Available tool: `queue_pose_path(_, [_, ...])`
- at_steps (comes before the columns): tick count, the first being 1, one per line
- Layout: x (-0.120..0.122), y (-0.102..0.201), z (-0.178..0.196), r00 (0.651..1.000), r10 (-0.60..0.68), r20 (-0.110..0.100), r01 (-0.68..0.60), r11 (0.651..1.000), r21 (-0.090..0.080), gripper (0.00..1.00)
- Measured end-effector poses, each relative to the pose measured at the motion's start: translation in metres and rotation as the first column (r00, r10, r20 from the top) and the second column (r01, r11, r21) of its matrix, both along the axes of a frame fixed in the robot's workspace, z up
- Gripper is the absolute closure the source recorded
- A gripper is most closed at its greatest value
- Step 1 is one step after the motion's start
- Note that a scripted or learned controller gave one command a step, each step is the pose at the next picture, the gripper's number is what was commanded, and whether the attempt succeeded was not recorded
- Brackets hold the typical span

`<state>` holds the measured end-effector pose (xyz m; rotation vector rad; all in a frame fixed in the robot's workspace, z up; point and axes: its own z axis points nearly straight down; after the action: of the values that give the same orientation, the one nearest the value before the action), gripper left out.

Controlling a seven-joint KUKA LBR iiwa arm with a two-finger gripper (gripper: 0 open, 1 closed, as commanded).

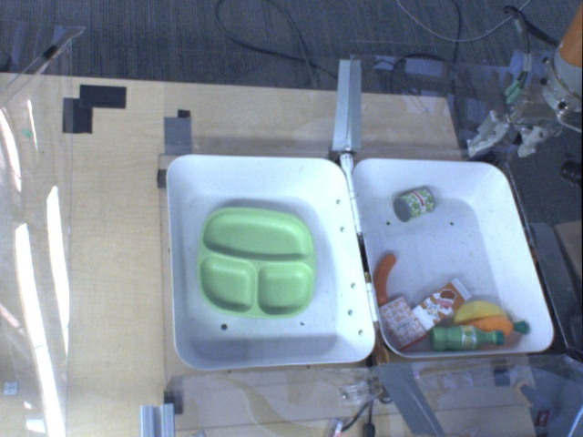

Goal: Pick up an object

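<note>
- The objects to pick lie in the right bin (510, 198), most of them crowded into its near right corner.
- A small can (414, 202) with a green label lies on its side by itself in the far part of that bin, well apart from the rest.
- An orange, sausage-shaped piece (384, 277) lies against the bin's left wall, about halfway along it.
- Near that piece, toward the near edge, sits a small red-and-white checked packet (397, 320), with a red-and-white carton (442, 303) just to its right, touching or almost touching.
- A yellow banana-like piece (477, 311) and an orange one (494, 324) rest to the right of the carton.
- A green bottle (466, 338) lies on its side along the near wall, in front of the yellow and orange pieces.
- The gripper (506, 133) hangs beyond the far right corner of the right bin, outside its rim, well apart from every object; it holds nothing that can be seen, and whether its fingers are spread or pressed together cannot be told.
- The arm (569, 71) comes in from the far right, its orange band at the picture's edge.
- The left bin (182, 244) holds a green compartment tray (258, 260) lying flat at its middle.
- Both bins rest on a pale wooden bench (100, 271), with black cables (273, 25) on the dark floor beyond.
</note>
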<state>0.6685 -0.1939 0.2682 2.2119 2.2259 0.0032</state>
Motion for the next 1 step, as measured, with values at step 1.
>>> queue_pose_path(1, [0.0018, 0.0363, -0.083, 0.981, 0.194, 0.001, -0.194, 0.981, -0.001, 0.0])
